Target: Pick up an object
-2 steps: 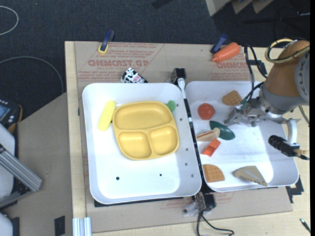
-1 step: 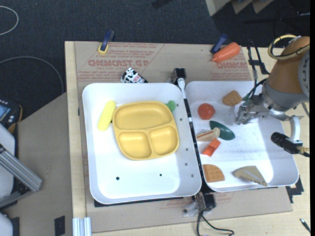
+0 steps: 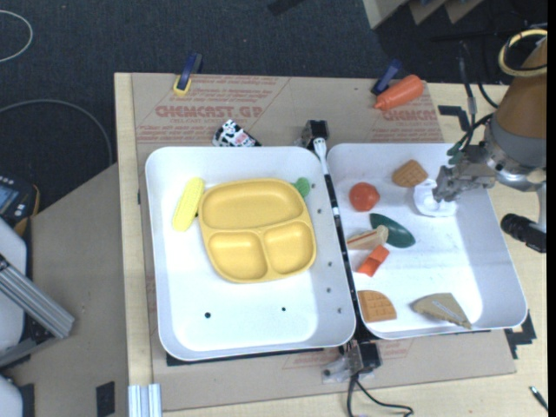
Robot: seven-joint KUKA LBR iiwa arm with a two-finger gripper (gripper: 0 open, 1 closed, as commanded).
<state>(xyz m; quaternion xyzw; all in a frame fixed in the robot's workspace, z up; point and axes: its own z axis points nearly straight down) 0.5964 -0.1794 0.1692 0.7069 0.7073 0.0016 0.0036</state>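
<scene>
you are early in the pick: nothing is lifted yet as far as this view shows. the gripper (image 3: 445, 189) hangs low over the upper right part of the right bin (image 3: 486, 272), just above or touching a small white round object (image 3: 427, 203) that lies on the bin floor. you cannot tell from here whether the fingers are apart or closed, nor whether they have the white piece between them, so treat the grasp as unconfirmed.

the other candidates in that bin all lie loose: a tan cracker-like piece (image 3: 409, 174) just left of the gripper, a red tomato (image 3: 364, 196) further left, a dark green leaf-shaped piece (image 3: 393, 231) and an orange-red block (image 3: 372, 262) near the middle, a waffle piece (image 3: 376, 306) at the near left corner, and a tan wedge (image 3: 443, 309) at the near edge.

the left bin (image 3: 174, 320) holds a yellow divided tray (image 3: 256, 228) with a corn cob (image 3: 188, 203) beside it.

what is left, in my judgement: close on the white piece, then raise it clear of the bin floor.
</scene>
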